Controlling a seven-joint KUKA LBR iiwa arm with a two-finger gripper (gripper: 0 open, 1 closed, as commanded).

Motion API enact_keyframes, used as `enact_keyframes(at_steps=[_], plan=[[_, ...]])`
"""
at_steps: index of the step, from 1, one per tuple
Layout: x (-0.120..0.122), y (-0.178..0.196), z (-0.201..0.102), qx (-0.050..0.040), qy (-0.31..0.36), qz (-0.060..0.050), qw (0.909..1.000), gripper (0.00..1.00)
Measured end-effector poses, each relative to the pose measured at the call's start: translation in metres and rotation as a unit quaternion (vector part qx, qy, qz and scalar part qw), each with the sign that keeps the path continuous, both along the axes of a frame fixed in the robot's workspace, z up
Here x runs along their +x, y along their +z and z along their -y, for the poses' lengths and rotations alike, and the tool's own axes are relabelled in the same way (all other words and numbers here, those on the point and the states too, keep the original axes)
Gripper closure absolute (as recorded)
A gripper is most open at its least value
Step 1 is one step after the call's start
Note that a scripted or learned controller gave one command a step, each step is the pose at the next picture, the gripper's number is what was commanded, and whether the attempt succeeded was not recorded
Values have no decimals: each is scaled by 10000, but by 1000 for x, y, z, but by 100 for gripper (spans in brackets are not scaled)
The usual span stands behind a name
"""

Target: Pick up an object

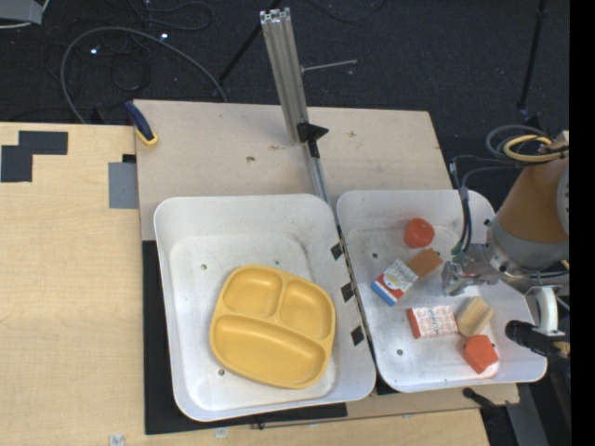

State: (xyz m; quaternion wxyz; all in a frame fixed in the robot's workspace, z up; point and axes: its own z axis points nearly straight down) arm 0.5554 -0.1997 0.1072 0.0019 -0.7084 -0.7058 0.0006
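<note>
In the right bin [379, 349], six small things to pick from, spread on the white floor. Near the top, a round red thing [418, 232]. Just below it, a brown block [426, 263], touching or almost touching a little blue and white box [395, 282] on its left. Lower down, a red and white box [432, 321] lying flat, with a tan block [473, 316] right beside it. Nearest the front corner, a red block [481, 353], a little apart from the rest. Over the right side of this bin, the grey arm [532, 219], reaching in with its orange band up top. At its tip, the claw [461, 278], down low, just right of the brown block and just above the tan block. Too small and blurry to tell if the claw is wide or narrow, so cannot say. Cannot see any of the things held in it; all six seem to lie on the bin floor. In the left bin [186, 249], only a yellow plate [272, 325] with three parts, sitting toward the front. Behind both bins, a bare tan bench [372, 147] with a tall metal post [284, 63] standing on it. At the far left corner of the bench, a small blue and yellow tool [141, 124].
</note>
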Motion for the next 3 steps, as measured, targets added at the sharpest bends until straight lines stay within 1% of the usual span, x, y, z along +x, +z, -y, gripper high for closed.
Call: enact_keyframes(at_steps=[1,2,3], plan=[[-4,60,8,-15,-1,28,10000,100],[2,107,1,-14,29,34,10000,100],[3,160,1,-16,29,36,10000,100]])
